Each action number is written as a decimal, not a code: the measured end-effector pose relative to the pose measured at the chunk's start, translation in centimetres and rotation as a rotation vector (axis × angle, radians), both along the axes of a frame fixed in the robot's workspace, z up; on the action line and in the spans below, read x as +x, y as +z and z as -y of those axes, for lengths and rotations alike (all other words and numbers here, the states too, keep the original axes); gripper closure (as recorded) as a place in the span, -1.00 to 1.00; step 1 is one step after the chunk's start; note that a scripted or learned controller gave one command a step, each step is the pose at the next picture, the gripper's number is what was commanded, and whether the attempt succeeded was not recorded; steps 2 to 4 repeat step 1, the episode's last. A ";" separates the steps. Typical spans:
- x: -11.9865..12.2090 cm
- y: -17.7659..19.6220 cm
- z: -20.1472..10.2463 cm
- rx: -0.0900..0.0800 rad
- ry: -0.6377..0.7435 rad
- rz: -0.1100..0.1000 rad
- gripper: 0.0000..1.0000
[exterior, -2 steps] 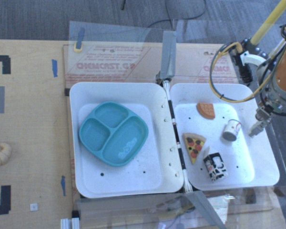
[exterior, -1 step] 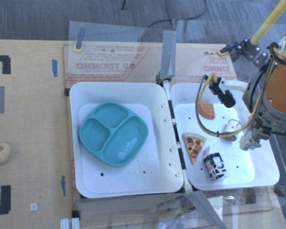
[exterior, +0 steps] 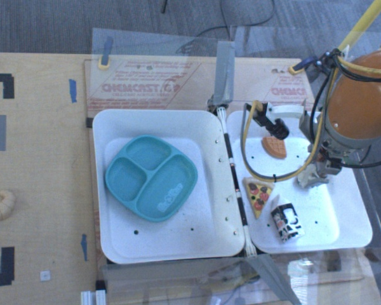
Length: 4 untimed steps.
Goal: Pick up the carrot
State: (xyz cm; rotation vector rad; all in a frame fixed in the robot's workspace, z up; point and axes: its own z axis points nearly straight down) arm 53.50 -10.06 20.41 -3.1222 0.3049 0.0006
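- I see the carrot (exterior: 274,147) lying in the right bin (exterior: 352,224), free.
- The arm's bulk hides my pincer (exterior: 312,178); I cannot tell its opening.

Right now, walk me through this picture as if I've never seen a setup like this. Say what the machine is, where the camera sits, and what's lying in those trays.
This is one fixed camera above a bench, looking down at a slant. The grey and orange shape at the right is a robot arm, moved by a program. Its end effector is low over the right bin; nothing can be seen held in it. Two shallow white bins sit side by side. The left bin holds a teal divided plate. The right bin holds an orange carrot piece, which the arm is meant to pick up, a toy pizza slice, and a small black and white item. A pale croissant-like object lies on the bench at far left.
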 end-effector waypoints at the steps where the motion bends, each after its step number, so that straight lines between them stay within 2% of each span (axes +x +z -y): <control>1: 0.1 -1.9 -1.1 -0.001 -0.091 -0.004 1.00; 4: 0.1 -1.9 -1.1 -0.001 -0.091 -0.004 1.00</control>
